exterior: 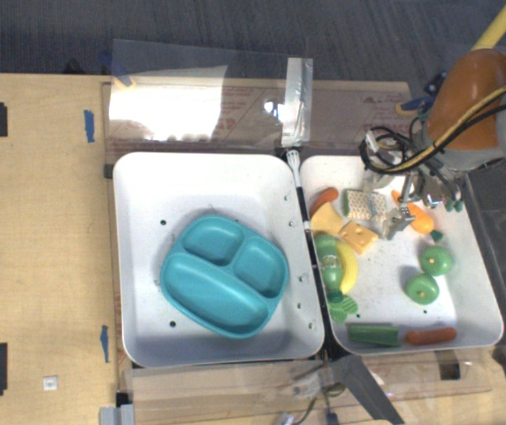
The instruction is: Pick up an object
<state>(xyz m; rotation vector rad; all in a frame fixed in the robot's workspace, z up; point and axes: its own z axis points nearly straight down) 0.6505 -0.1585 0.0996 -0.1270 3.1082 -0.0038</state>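
**Gripper low over the right bin's far clutter**

Toy food scattered across the right bin [479, 264]: orange piece [422, 221] at the gripper's [403, 215] four o'clock, two green apples [436, 259] further toward five o'clock, yellow banana [348, 268] at eight o'clock, green pod [372, 333] and red sausage [430, 335] along the near rim. Fingers lost among cables and clutter; open or closed, cannot tell. At nine o'clock, left bin [138, 184] holding a teal divided tray [225, 275].

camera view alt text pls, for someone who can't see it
A grey arm with an orange band reaches from the right, its gripper low among toy foods in the right bin: two green apples, a banana. The left bin holds a teal divided plate.
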